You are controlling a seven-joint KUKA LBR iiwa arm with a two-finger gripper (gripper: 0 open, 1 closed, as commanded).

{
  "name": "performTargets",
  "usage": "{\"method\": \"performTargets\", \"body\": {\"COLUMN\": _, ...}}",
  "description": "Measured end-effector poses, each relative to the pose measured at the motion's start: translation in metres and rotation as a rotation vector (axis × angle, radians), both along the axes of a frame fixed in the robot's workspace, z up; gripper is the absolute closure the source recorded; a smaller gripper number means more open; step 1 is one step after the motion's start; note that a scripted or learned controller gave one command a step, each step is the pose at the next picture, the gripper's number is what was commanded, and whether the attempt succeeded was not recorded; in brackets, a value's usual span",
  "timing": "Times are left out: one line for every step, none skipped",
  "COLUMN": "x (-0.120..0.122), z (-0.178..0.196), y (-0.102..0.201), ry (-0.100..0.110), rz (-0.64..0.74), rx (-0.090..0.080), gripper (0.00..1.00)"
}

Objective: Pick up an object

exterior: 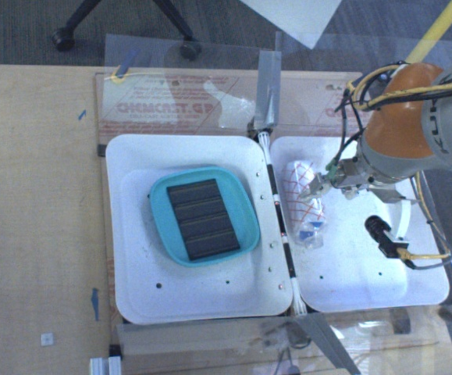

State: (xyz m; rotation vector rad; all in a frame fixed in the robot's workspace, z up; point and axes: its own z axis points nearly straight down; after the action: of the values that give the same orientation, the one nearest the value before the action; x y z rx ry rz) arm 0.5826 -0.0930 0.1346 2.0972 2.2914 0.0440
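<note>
Crumpled clear plastic bag [305,201] with red crosshatch print and a blue patch low down is lying in the right bin [366,280], against its left wall, stretching from near the top corner toward mid-bin. Gripper [336,175] is sitting just right of the bag's upper part, near it; can't tell contact, and can't tell its state from this angle.

Left bin [132,287] is holding a teal tray [163,209] with 1 dark ribbed block [203,218] inside.

2 bins are sitting side by side on a tan bench [30,209]. Grey carpet and an office chair base [124,10] are showing at the top.
</note>
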Motion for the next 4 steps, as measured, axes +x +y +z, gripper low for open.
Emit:
{"method": "performTargets", "body": {"x": 0.002, "z": -0.004, "y": -0.001, "ry": -0.013, "rz": 0.194, "rx": -0.012, "gripper": 0.00}}
{"method": "performTargets", "body": {"x": 0.002, "z": -0.007, "y": -0.003, "ry": -0.019, "rz": 0.223, "rx": -0.011, "gripper": 0.00}}
{"method": "performTargets", "body": {"x": 0.004, "z": -0.008, "y": -0.005, "ry": -0.024, "rz": 0.303, "rx": -0.015, "gripper": 0.00}}
{"method": "performTargets", "body": {"x": 0.009, "z": 0.051, "y": 0.009, "ry": 0.043, "rz": 0.104, "rx": -0.001, "gripper": 0.00}}
